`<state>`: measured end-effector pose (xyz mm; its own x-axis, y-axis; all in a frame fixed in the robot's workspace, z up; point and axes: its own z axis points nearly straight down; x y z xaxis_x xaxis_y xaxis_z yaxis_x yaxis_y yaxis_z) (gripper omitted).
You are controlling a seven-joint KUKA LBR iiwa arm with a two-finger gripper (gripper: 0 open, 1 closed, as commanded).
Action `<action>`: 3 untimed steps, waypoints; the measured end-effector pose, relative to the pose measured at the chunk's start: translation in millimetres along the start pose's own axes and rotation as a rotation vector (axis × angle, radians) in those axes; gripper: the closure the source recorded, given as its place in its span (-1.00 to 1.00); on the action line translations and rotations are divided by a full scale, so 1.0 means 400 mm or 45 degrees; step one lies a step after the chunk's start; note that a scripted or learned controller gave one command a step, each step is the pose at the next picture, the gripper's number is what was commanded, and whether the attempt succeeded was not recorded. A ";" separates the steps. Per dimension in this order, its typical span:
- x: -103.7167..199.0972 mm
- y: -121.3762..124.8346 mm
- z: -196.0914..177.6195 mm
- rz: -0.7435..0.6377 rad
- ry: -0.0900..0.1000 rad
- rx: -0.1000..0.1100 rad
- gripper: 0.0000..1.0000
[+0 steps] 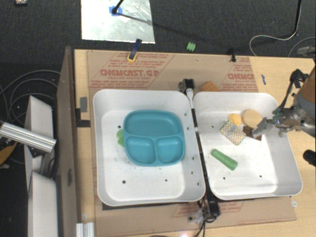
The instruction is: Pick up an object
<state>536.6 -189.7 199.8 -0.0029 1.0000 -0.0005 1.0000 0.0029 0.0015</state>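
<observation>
A green cylinder (224, 159) lies at about 6 o'clock in the right bin (276, 181), the lowest of 4 small items there; the other 3 cluster toward 12 o'clock: a yellow piece (235, 118), a round tan disc (252, 117) just beside it, and a speckled square pad (232, 133) tilted below them. The left bin (106, 147) holds 1 teal tray (153, 137) with 3 compartments, with 1 green object (120, 136) peeking from under its 9 o'clock edge. Red lettering on the cardboard sheet (163, 65) under the 2 bins reads "CHEMCAST", printed more than once. The gripper (257, 129) reaches in from 3 o'clock, its dark tip touching or just beside the tan disc and pad; whether it is open or closed cannot be made out.
</observation>
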 end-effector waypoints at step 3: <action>0.200 -0.086 0.289 0.008 0.001 0.006 -1.00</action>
<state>502.0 -110.0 84.1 0.0037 1.0000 0.0007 1.0000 -0.0037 -0.0036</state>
